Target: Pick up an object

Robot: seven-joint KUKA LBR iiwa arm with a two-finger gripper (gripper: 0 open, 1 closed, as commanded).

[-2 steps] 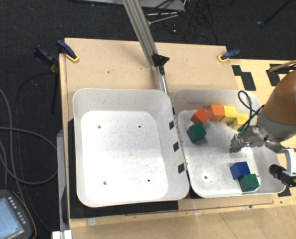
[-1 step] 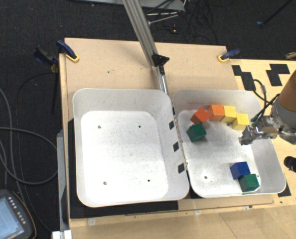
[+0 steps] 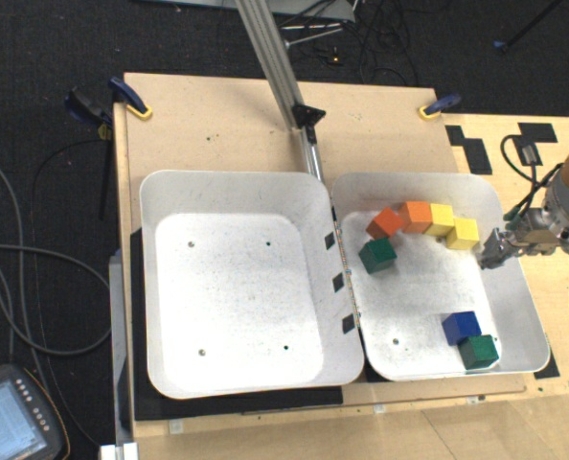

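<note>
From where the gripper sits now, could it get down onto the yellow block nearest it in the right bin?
Probably yes. The gripper sits at the right bin's right rim, just beside the yellow block, with nothing between them. A second yellow block touching it on the far side could crowd the grasp.

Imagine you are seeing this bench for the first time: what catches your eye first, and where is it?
The bright blocks in the right bin stand out: an arc of orange, orange, yellow and yellow blocks near its far side, with a green block just below. A blue block and another green one sit at the near right corner, and the tool hangs at the bin's right rim.
</note>
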